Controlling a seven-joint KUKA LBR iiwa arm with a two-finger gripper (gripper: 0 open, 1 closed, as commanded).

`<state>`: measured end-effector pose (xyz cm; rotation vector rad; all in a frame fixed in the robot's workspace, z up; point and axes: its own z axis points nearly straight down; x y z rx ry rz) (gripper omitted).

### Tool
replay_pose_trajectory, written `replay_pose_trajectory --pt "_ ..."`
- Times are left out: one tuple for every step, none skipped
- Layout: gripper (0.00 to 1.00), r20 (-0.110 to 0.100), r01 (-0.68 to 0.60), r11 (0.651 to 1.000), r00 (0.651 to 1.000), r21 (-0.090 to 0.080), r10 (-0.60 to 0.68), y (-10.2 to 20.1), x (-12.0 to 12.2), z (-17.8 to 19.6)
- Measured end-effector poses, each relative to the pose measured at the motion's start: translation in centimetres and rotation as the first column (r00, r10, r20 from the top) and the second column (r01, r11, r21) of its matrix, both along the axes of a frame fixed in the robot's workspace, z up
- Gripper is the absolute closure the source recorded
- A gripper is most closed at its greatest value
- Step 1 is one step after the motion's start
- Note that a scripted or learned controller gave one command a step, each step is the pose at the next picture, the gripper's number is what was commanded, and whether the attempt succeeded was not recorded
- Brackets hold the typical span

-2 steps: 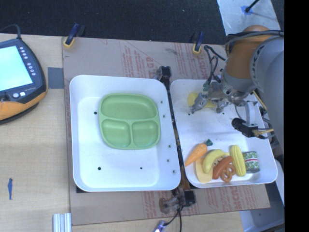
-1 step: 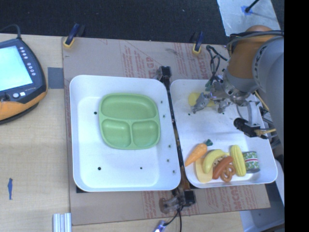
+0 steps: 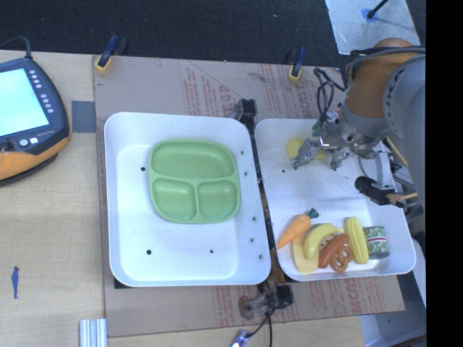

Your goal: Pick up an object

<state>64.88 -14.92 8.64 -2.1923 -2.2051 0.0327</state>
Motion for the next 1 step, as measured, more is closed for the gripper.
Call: replay_pose_trajectory --pt "0.0 0.034 0.0 1.0 0.999 -0.008 0.0 2.93 0.75 3.25"
